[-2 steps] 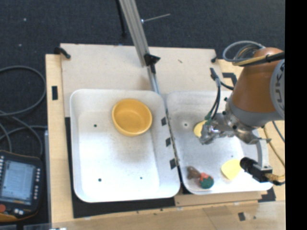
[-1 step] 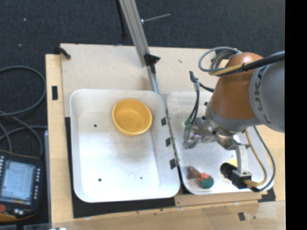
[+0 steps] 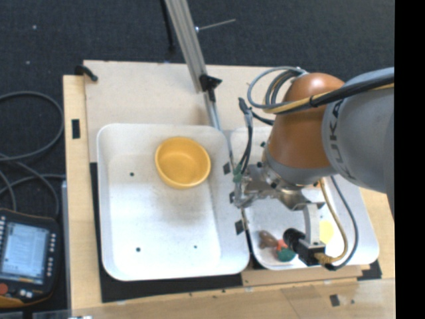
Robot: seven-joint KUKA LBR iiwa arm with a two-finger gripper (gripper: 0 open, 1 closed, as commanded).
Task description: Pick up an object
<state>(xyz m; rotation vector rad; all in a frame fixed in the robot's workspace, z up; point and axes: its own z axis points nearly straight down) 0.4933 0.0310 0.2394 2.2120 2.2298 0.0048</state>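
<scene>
My gripper (image 3: 289, 203) hangs low over the right bin (image 3: 362, 234), largely hidden under the orange wrist band and the grey arm. Just below it in that bin lie a small brown object (image 3: 265, 238) and a green and red object (image 3: 285, 253). A yellow object (image 3: 327, 230) peeks out to the right of the gripper. In the left bin (image 3: 126, 231) a yellow bowl (image 3: 182, 161) stands upright near the back.
A slanted metal rail (image 3: 189, 42) rises from the bench behind the bins. Cables loop above the wrist. A teach pendant (image 3: 23, 251) lies on the floor at the far left. The arm covers most of the right bin.
</scene>
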